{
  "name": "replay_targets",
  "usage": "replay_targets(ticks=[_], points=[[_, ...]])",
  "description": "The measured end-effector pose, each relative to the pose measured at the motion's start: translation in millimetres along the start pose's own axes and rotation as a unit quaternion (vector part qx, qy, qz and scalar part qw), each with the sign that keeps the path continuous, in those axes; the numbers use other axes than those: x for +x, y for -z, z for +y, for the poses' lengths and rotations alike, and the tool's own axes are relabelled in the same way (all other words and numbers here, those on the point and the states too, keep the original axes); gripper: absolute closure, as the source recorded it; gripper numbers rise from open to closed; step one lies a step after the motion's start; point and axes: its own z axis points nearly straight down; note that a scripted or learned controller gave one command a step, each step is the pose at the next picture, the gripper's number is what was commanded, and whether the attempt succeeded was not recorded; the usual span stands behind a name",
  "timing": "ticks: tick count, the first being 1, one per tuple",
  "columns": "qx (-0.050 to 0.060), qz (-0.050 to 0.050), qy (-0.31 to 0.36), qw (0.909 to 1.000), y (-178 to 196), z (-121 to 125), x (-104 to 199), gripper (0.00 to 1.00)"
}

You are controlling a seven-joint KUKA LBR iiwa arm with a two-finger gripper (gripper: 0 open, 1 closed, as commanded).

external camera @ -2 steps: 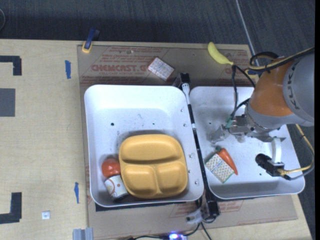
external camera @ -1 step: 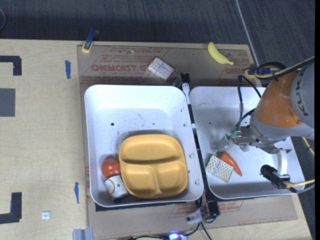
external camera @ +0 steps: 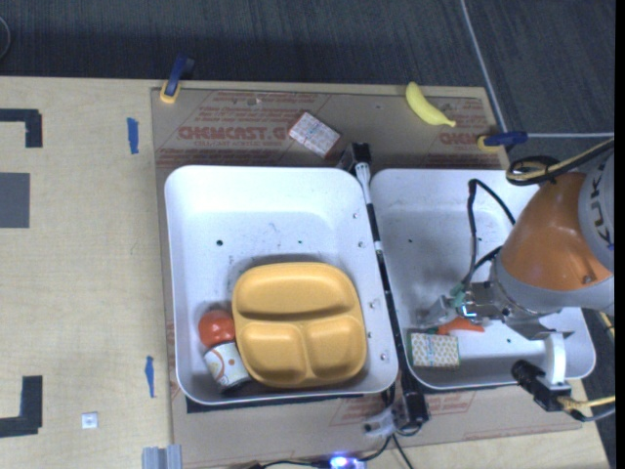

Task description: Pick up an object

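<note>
Objects in the right bin gather near its front left corner. A small pale rectangular sponge-like block with a speckled face lies flat near the front wall. Just behind it, partly under the arm, sits a small orange piece and some grey-green bits too cluttered to name. The gripper hangs right over that cluster, but the wrist and the orange band cover it from above, so I cannot tell how its jaws stand or whether anything sits between them. Black cables loop down from the arm into the same area and add to the muddle.

The left bin holds a yellow divided tray, lying with its three compartments up, in the front half. Tucked against the tray's left edge is a small white and orange toy, partly hidden by the tray, its shape hard to read.

Behind the bins, on the brown cardboard base, a small patterned box lies tilted, and a yellow banana rests further right. Blue clamps hold the board at its corners; the right one is partly cut off by the arm.
</note>
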Motion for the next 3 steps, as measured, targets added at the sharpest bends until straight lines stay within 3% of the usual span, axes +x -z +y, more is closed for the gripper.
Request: replay_targets(ticks=[1, 2, 3], points=[[-0.002, 0.0, 0.0, 1.0, 10, 2, 0, 1.0], [-0.002, 0.0, 0.0, 1.0, 10, 1, 0, 0.0], [0.0, 0.0, 0.0, 1.0, 0, 0, 14, 0.0]])
